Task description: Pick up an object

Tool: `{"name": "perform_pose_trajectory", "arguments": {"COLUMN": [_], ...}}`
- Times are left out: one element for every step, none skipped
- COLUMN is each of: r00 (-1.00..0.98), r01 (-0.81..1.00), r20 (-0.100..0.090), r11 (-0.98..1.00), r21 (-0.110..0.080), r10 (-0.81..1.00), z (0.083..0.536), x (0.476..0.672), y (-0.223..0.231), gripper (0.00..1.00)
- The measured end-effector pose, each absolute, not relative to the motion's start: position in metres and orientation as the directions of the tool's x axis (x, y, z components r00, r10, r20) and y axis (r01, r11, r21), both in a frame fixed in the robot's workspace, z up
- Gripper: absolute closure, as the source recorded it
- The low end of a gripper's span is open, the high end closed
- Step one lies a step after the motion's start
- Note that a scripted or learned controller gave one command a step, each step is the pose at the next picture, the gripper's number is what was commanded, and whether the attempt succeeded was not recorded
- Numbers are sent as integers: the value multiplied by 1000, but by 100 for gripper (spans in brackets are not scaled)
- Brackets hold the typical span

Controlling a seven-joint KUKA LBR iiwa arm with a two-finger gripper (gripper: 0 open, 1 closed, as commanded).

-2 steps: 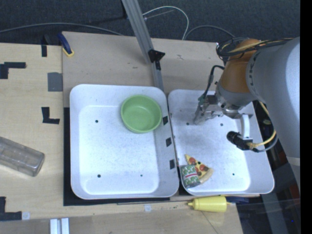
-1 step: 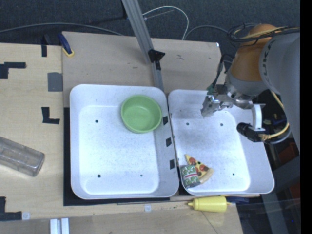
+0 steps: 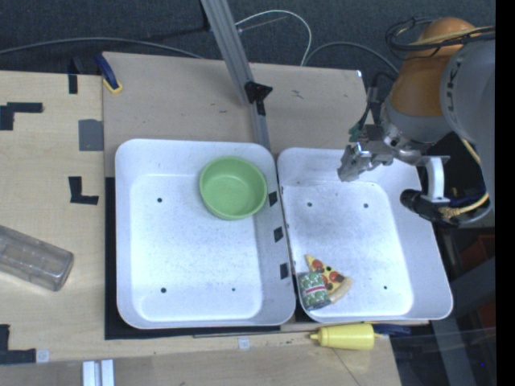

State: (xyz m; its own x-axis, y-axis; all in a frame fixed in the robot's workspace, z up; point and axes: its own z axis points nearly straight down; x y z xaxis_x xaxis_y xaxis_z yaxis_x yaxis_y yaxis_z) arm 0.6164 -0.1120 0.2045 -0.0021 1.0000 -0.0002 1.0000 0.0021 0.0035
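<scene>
A green bowl (image 3: 232,186) sits upright in the far right part of the left bin (image 3: 153,240). A small pizza-slice toy (image 3: 323,281) lies near the front left corner of the right bin (image 3: 378,240). My gripper (image 3: 354,164) hangs over the far edge of the right bin, well away from both objects. Nothing shows between its fingers.
A yellow bottle (image 3: 346,336) lies on the bench just in front of the right bin. A clear plastic cylinder (image 3: 32,257) rests at the left edge. A grey pole (image 3: 233,47) slants over the bench behind the bins. Cables run along the back.
</scene>
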Motion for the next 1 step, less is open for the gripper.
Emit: {"name": "perform_pose_trajectory", "arguments": {"r00": [-2], "r01": [1000], "r20": [-1], "r11": [2], "r21": [4], "r10": [1000], "z": [250], "x": [623], "y": [-116], "gripper": [100]}}
